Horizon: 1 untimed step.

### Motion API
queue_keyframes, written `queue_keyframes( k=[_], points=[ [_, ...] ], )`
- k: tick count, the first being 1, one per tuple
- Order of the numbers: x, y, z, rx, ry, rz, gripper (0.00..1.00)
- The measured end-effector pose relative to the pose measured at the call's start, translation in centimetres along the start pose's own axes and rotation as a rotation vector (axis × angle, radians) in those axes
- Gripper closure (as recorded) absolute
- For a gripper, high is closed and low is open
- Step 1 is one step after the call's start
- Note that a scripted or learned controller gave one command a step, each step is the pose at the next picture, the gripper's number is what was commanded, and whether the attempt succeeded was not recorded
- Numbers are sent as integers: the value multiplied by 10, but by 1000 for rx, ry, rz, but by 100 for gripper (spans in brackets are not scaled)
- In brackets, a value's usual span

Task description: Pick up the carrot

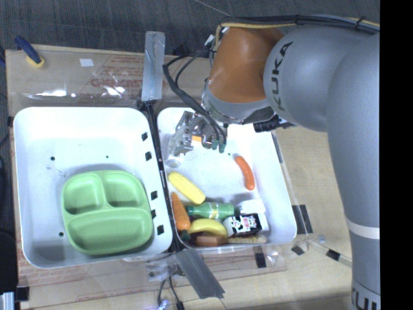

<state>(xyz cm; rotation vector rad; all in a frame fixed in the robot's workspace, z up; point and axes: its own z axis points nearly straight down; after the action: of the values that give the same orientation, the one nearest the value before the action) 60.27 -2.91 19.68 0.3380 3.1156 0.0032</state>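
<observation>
- Now, you are looking down on two shallow white plastic bins sitting side by side: the left bin (32, 173) and the right bin (284, 192).
- Your grey arm with the orange band (271, 63) is reaching in from the right, and its two-finger metal gripper (193, 134) is hanging over the far left part of the right bin.
- You are not getting a clear look at the jaws; whether they are apart or together cannot be told, and nothing is showing between them.
- The small orange carrot (180, 213) is lying at the near left of the right bin, against the wall shared with the left bin, well apart from the gripper.
- Just beyond it a yellow corn cob (186, 187) is lying; beside it are a green bottle (210, 210), a yellow banana (208, 227) and a black-and-white carton (248, 223).
- An orange-red sausage (244, 172) is lying towards the right side of that bin.
- A light green divided plate (106, 210) is resting in the left bin.
</observation>
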Motion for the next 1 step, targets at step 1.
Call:
queue_keyframes(
  k=[1],
  points=[
    [63, 78, 5, 4, 10, 202, 100]
  ],
)
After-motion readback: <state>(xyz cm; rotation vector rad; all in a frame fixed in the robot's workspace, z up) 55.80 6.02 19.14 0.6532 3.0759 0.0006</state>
